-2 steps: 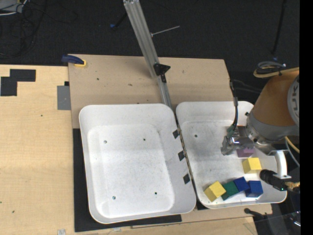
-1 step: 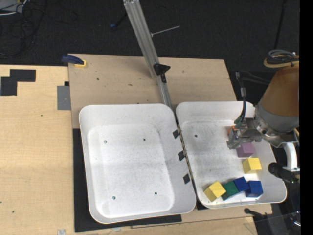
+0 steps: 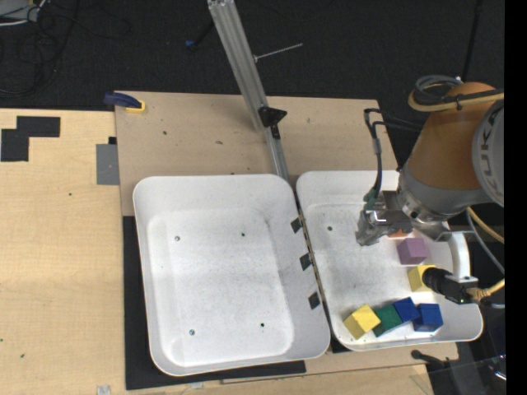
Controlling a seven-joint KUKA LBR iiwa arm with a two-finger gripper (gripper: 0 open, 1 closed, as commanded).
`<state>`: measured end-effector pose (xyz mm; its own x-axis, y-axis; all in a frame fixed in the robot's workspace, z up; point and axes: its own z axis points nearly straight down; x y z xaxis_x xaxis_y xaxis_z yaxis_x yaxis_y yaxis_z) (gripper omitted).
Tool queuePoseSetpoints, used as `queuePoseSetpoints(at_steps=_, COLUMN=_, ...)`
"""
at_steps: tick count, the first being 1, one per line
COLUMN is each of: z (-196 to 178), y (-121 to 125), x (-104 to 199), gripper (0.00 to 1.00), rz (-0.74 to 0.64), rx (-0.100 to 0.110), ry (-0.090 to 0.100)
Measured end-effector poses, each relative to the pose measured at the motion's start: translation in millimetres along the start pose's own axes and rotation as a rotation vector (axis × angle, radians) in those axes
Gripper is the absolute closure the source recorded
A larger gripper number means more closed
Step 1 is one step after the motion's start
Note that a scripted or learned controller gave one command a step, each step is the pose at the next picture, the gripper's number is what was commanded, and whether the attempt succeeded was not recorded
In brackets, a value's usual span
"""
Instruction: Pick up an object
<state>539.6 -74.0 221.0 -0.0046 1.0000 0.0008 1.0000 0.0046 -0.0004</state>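
- Nearest the camera, along the front rim of the right bin point(image 3: 461, 332), sits a huddle of blocks: a yellow block point(image 3: 361, 321), a green block point(image 3: 387, 318) touching it, then two blue blocks point(image 3: 417, 313) pressed together at the right end.
- Swinging to the far left, we have pale wooden flooring point(image 3: 49, 262) with black L-shaped marks point(image 3: 27, 135) and a grey patch point(image 3: 106, 163) near the bench edge.
- The wooden bench point(image 3: 198, 134) carries a small blue and yellow clamp point(image 3: 124, 101) at its back left corner.
- The left bin point(image 3: 148, 212) lies on a black mat point(image 3: 132, 336), white floor with a few dark dots.
- A slanted metal rail point(image 3: 239, 56) runs from the dark background down to the seam between the bins, where black clips point(image 3: 305, 260) sit.
- Over the right bin, the gripper point(image 3: 372, 225) hangs low above the bin floor; whether its fingers are apart or together, I cannot tell.
- Just right of it lies a purple block point(image 3: 412, 249), with another yellow piece point(image 3: 418, 276) beside it, partly hidden.
- The grey and orange arm point(image 3: 449, 155) looms at the right, cables point(image 3: 435, 85) looped on top.
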Motion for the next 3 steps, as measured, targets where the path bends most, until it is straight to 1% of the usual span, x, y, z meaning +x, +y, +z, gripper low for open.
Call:
queuePoseSetpoints(at_steps=1, z=-11.5, y=-0.1, x=52.3, gripper=1.00, rz=0.000, rx=0.001, ry=0.002)
queuePoseSetpoints(at_steps=2, z=-4.0, y=-4.3, x=109.2, gripper=1.00, rz=0.000, rx=0.004, ry=0.002)
queuePoseSetpoints(at_steps=3, z=-1.9, y=5.2, x=171.1, gripper=1.00, rz=-0.001, rx=0.003, ry=0.001)
